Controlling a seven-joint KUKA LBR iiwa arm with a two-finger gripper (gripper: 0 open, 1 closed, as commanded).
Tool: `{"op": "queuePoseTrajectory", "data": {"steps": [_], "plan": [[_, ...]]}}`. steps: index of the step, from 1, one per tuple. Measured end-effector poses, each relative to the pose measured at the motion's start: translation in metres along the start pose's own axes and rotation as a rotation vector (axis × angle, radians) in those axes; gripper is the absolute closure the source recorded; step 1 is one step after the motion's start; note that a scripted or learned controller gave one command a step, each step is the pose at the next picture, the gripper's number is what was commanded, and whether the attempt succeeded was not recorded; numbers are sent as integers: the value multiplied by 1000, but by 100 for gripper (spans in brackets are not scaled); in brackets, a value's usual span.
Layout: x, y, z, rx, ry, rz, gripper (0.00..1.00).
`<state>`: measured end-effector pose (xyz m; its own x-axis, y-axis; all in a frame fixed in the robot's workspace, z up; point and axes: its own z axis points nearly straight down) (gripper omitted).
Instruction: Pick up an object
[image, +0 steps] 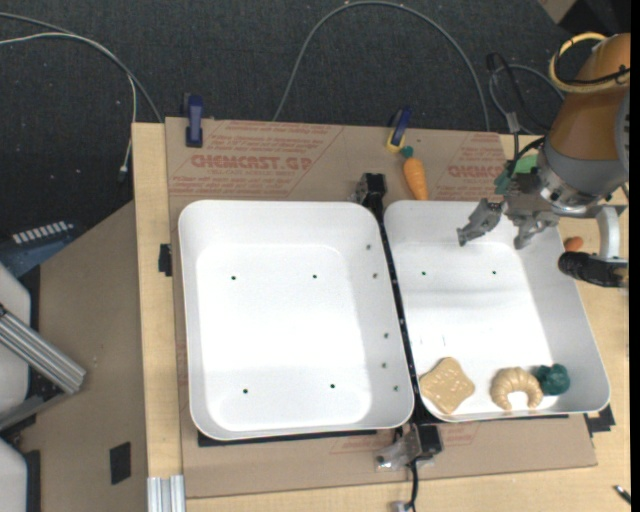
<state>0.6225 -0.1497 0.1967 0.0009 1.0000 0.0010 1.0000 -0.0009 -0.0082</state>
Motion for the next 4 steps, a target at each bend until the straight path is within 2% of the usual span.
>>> {"op": "queuePoseTrajectory", "data": {"steps": [1,2,3,4], "plan": [[0,2,-5,-9,-1,-1,0],[-3,-3,39,-5,-1,-1,0],[5,-6,98,-4,0,-1,0],[6,-6,113,-7,-1,-1,0]]}}
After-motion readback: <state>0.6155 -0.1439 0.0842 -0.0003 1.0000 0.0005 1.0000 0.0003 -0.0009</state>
